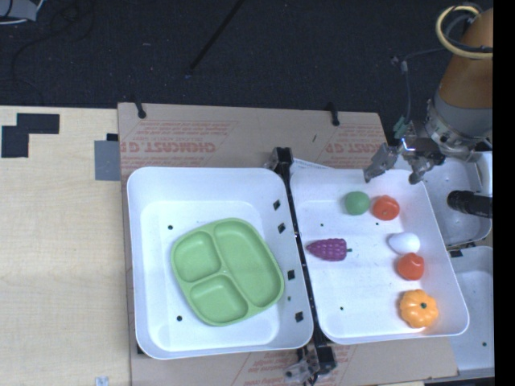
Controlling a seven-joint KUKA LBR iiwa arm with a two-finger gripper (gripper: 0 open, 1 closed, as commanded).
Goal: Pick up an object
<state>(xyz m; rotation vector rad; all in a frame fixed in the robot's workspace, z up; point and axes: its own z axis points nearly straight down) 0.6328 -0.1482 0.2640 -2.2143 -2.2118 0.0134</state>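
Approach step, nothing picked yet. Gripper (398, 164) hovering above the far right corner of the right bin (366, 328), fingers spread apart, nothing between them. Arm (467, 79) reaching in from the right, orange band above the wrist.

Candidates all in the right bin: a green ball (356, 203) and an orange-red round piece (385, 207) just beside each other, closest to the gripper; a purple grape bunch (327, 249) nearer the divider, apart from the rest; a white egg (404, 242) touching or nearly touching a red tomato (409, 266) below it; an orange pumpkin (418, 309) in the near right corner. Left bin (153, 207) carrying a green divided plate (227, 272).

Next move, by judgement: choosing one target, centring over it, then descending with the fingers open wide enough to straddle it. Green ball and orange-red piece probably the shortest reach, but so close together that a finger may knock the neighbour. Grape bunch more isolated, so cleaner clearance on both sides. Round smooth shapes liable to squirt out under an off-centre close.
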